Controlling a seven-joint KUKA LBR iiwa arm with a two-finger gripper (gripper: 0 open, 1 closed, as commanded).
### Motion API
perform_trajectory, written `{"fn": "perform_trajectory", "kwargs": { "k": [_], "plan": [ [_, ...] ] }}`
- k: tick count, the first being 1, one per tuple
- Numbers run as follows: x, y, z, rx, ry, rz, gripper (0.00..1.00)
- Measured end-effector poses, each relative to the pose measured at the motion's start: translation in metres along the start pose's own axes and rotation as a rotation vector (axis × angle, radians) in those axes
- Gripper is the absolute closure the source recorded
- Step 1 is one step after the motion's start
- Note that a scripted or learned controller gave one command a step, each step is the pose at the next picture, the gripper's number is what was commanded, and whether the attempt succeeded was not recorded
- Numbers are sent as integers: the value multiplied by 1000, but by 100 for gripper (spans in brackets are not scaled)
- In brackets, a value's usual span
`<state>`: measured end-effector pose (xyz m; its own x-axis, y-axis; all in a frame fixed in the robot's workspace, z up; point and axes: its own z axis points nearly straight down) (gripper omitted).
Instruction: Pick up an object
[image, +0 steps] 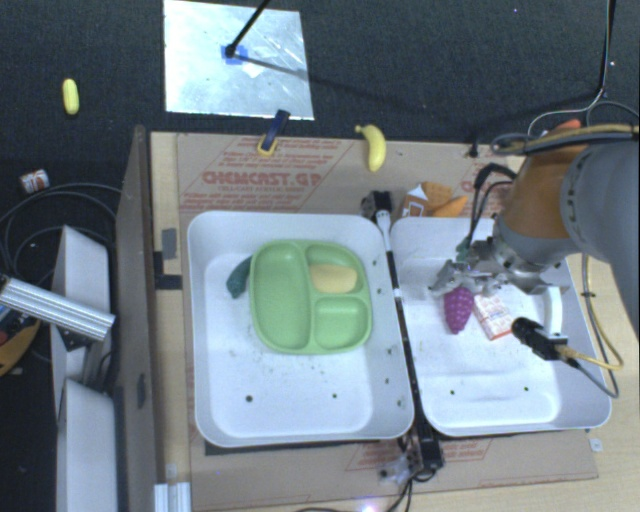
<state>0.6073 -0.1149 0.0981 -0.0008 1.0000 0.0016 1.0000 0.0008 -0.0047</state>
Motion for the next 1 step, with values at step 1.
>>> {"fn": "perform_trajectory", "kwargs": {
  "k": [1],
  "plan": [
    [18, -6, 6, -26, -13, -3, 0]
  ]
}}
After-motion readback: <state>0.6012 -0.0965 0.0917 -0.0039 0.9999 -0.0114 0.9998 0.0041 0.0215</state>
